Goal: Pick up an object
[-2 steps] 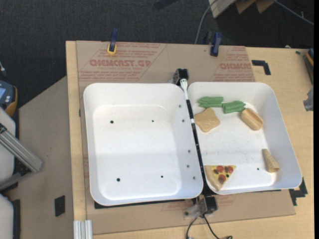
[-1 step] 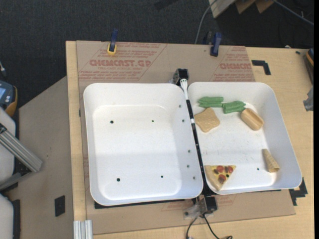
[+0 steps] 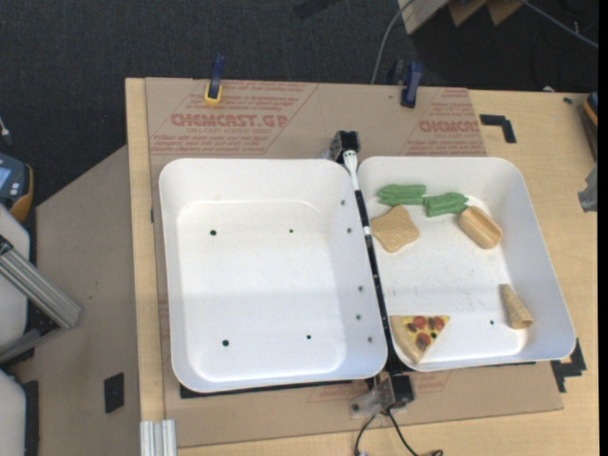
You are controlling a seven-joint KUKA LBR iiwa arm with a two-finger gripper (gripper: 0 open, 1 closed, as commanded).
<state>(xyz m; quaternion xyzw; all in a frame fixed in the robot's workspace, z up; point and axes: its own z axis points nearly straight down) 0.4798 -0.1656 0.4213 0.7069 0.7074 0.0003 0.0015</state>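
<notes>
I cannot tell the claw's state. In the right bin [image 3: 532, 255] I see 6 toy foods: 2 green pieces [image 3: 400, 195], toast [image 3: 394, 229], a roll [image 3: 480, 227], a tan wedge [image 3: 517, 306] and a pizza slice [image 3: 422, 332] at the near edge. The left bin [image 3: 256, 269] sits beside it.

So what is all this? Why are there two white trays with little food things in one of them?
You are looking down from a camera fixed above a workbench. On a brown board sit two shallow white bins. The left bin and the right bin are for a robot arm that practises picking things up. The right bin holds toy food: two green pieces, a slice of bread, a bread roll, a small tan piece and a pizza slice. Nothing has been lifted; every toy lies in the bin.
</notes>
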